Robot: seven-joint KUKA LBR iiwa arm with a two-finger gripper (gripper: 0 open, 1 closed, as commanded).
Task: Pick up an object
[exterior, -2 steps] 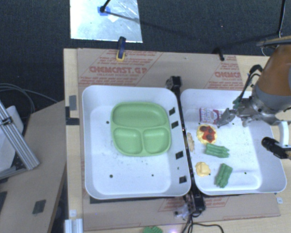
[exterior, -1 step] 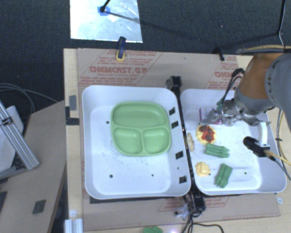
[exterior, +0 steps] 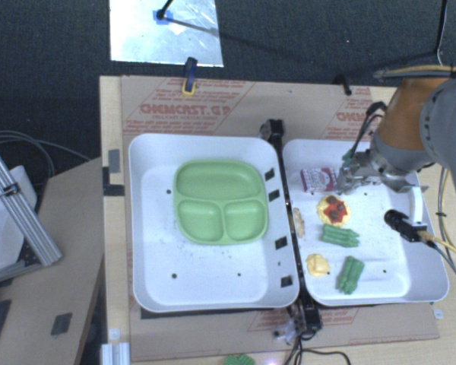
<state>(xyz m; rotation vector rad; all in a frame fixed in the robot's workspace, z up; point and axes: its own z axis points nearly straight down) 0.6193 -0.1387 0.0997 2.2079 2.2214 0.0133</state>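
Gripper point(exterior: 348, 179) hovering right-centre of frame, just above pizza toy point(exterior: 334, 210); finger spacing unreadable. Descending straight, centring over toy, looks wisest.

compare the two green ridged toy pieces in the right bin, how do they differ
The upper green ridged piece lies crosswise, just below the red and yellow toy. The lower green ridged piece lies nearly lengthwise, nearer the bin's front edge, beside the small yellow toy. Both share colour and ridges.
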